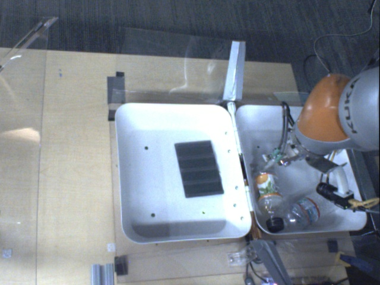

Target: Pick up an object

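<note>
At the bottom right of the frame, inside the right bin (356, 221), a clear plastic bottle (297, 214) lies on its side with a dark cap toward the bin's near-left corner. Just above it lies a small bottle with an orange label (266, 184). Higher up, the gripper (284, 158) hangs over that bin, near the small bottle; I cannot tell how it is set. The arm (338, 114) fills the right edge. In the centre, the left bin (136, 159) holds a flat dark ribbed pad (199, 168).
</note>
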You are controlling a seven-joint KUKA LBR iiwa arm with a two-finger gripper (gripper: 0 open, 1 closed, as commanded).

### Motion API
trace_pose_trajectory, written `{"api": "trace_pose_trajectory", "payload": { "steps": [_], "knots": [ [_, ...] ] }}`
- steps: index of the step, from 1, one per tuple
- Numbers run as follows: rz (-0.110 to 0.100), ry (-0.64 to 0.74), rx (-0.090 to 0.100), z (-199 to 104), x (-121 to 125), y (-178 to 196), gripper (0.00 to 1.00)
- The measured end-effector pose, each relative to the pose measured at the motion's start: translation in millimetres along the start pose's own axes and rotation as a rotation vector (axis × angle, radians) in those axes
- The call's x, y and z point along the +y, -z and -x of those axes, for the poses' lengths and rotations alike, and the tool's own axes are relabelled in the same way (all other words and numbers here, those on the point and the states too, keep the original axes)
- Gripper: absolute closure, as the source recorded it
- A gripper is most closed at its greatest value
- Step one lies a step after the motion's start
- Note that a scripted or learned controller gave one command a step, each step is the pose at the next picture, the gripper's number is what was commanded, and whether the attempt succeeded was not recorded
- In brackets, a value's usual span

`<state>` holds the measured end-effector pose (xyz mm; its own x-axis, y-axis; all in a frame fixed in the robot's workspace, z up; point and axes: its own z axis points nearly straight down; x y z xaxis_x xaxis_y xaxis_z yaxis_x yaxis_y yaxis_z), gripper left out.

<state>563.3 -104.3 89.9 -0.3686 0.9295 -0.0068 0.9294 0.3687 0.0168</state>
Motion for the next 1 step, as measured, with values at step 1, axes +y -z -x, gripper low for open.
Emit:
{"api": "trace_pose_trajectory", "payload": {
  "steps": [1],
  "knots": [
    [-0.01, -0.112, 0.005, -70.5, 31.1, 96.2, 0.0]
  ]
}}
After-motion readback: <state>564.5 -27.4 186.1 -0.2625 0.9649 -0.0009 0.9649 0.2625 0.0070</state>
